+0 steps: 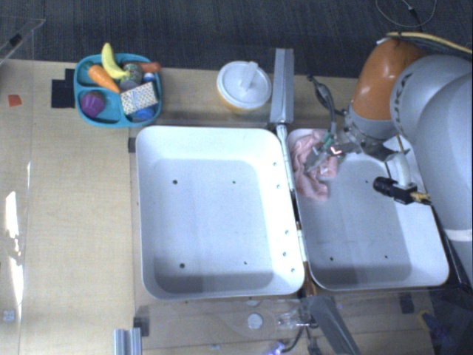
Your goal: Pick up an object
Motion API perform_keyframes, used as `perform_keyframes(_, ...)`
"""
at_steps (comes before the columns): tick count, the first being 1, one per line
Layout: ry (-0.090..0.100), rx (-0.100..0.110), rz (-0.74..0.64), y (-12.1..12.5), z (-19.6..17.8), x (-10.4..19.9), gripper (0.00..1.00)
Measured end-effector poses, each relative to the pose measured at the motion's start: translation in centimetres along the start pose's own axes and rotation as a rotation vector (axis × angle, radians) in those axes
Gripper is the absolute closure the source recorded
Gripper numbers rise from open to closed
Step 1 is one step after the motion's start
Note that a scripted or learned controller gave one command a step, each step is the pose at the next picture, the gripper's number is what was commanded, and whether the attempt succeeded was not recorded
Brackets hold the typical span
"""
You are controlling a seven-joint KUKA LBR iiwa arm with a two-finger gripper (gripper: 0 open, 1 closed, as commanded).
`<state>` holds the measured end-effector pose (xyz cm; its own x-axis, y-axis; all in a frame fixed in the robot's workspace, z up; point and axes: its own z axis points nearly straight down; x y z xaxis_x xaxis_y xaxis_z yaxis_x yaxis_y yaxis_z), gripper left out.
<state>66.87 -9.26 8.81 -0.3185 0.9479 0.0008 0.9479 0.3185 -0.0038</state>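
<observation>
My arm [414, 109] reaches in from three o'clock, wrist bent down over the right bin [369, 265]. My claw [325, 157] touches the pink cloth [310, 172] at the bin's ten o'clock corner; its grip I cannot tell.

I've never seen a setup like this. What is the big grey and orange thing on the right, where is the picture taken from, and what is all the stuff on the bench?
The grey and orange thing is a robot arm, reaching in from the right. At its end is a two-finger gripper, its "hand". The picture comes from one fixed camera above the bench, looking down at a slant.

On the bench sit two shallow white bins: the left bin and the right bin. A crumpled pink cloth lies in the right bin's far left corner, and the gripper is right over it. From this angle I cannot tell whether it has actually gripped the cloth.

Behind the bins are a blue tray of toy food, including a banana and a carrot, and a round white lidded container.
</observation>
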Motion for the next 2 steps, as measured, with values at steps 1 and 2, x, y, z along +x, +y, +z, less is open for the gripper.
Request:
perform_keyframes(1,-0.007,-0.01,-0.006,0.3,-1.3,0.0,1.0)
perform_keyframes(2,-0.007,-0.013,-0.113,-0.4,-8.1,-1.7,1.0)
